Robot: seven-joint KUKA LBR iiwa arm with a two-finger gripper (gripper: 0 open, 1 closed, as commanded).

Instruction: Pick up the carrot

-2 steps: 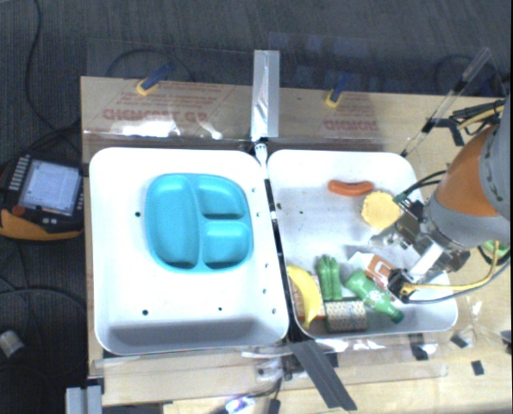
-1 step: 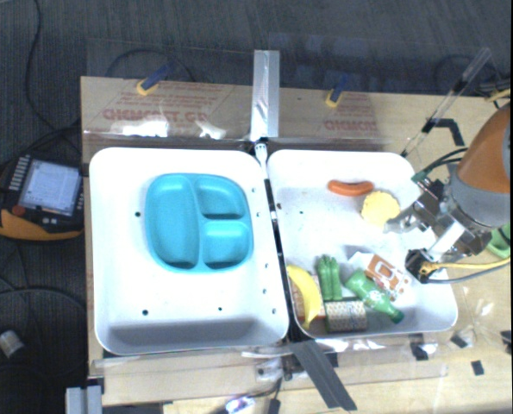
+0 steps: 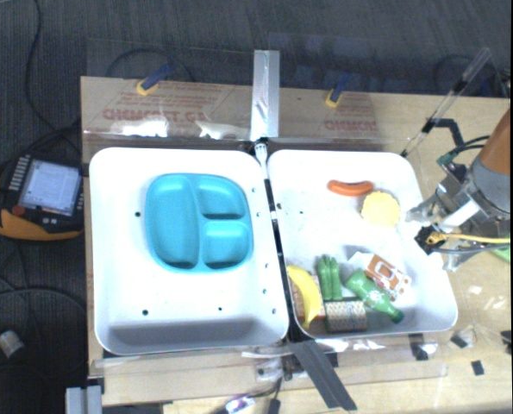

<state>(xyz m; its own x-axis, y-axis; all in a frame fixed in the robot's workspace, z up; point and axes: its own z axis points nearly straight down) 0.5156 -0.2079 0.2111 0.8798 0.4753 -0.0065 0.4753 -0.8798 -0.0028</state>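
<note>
The carrot [image 3: 351, 188] is a short orange stick lying flat near the back of the right bin [image 3: 428, 313], just left of a pale yellow round piece [image 3: 381, 208]. My gripper [image 3: 430, 216] hangs over the right bin's right rim, about a hand's width to the right of the carrot and slightly nearer the front. It touches nothing and holds nothing that I can see.
The right bin's front holds a banana [image 3: 303, 293], green pods [image 3: 328, 276], a green bottle [image 3: 373, 293], an orange-and-white box [image 3: 387, 274] and a grey speckled block [image 3: 347, 316]. The left bin [image 3: 118, 317] holds a blue divided plate [image 3: 198, 220].
</note>
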